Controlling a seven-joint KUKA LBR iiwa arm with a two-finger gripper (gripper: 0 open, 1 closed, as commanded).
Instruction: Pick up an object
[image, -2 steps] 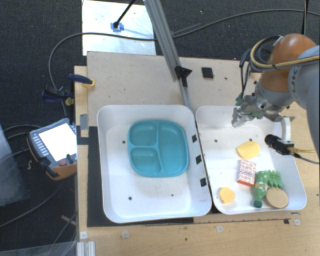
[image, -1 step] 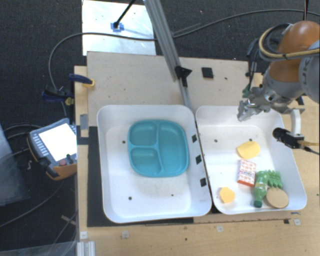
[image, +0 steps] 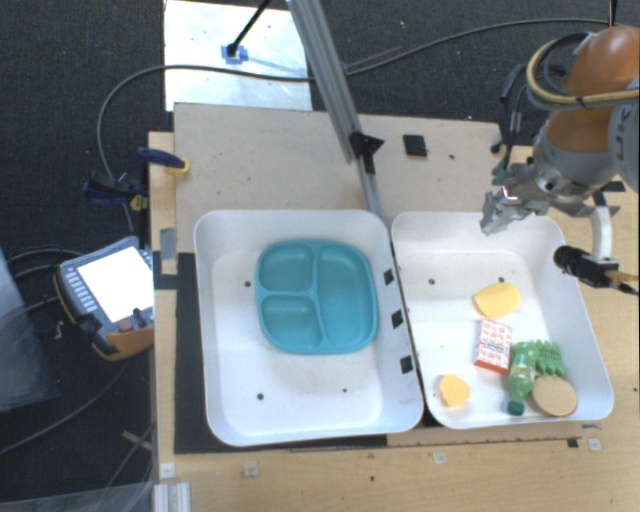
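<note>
Fingers (image: 497, 216) of mine hang at the upper right of the frame, over the far rim of the right bin (image: 440, 232), and nothing is between them; whether they are spread or pressed together I cannot tell from this angle. Going from the left: the left bin (image: 225, 320) carries a teal divided tray (image: 317, 297), broad and flat, which I judge a poor thing to pinch. Everything worth taking lies in the lower right of the frame. A small yellow piece (image: 454, 390) sits alone near the right bin's near left corner. Right of it is a red and white box (image: 492, 346), with a larger yellow piece (image: 497, 299) just above it and nearest to me. Further right a green bottle (image: 520, 378), a green spiky toy (image: 541, 356) and a tan disc (image: 553, 396) crowd together, touching or nearly so. I would go for the larger yellow piece or the small lone one, since each has free space at its sides. To do it well I should come straight down, centred, straddling the narrow width, and keep clear of the box's edge so that I do not push things into the cluster.
</note>
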